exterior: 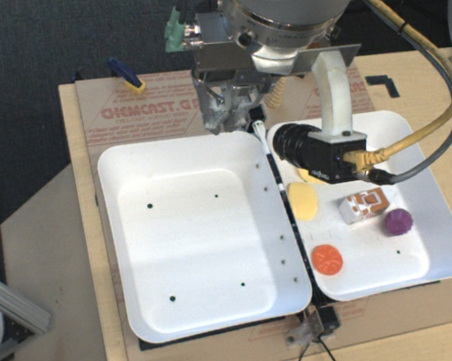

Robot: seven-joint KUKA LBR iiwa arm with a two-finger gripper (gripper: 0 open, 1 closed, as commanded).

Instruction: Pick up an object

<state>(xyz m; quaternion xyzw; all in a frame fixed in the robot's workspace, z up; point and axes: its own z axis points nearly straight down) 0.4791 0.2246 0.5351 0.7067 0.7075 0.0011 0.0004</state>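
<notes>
Claw [232,113] hangs over left bin's [136,253] far rim; its grip state cannot be told

A brown cardboard sheet [158,102] with red lettering lies under the two bins on the bench; a blue and yellow clamp [127,74] grips its far edge, left of centre; black corner marks [382,83] show on the cardboard at the far right and again at the near right corner; dark speckled flooring [26,45] surrounds the bench at the left and the far side; a grey metal bar [10,299] slants across the lower left; a small black connector with a cable [321,324] sits at the near edge between the bins.
</notes>
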